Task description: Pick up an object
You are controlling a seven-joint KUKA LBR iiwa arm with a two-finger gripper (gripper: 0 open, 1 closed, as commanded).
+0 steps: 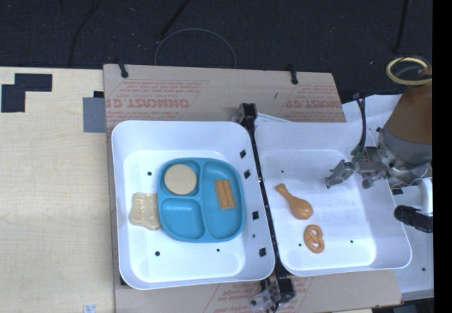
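Observation:
In the right bin (381,248) lie an orange drumstick-shaped toy (294,201) and, nearer the front, a small orange pretzel (314,238). My gripper (342,173) hangs over the right half of this bin, up and to the right of the drumstick and apart from it. Nothing shows in its grasp. The left bin (134,262) holds a blue divided tray (191,223) with a round tan biscuit (179,179) and an orange rectangular cracker (224,194) in its compartments. A pale toast-like piece (145,210) lies against the tray's left side.
The arm (409,121) with its orange band comes in from the right over the right bin's rim. A black divider (258,191) runs between the bins. Both bins rest on a cardboard sheet (212,96) on the wooden bench.

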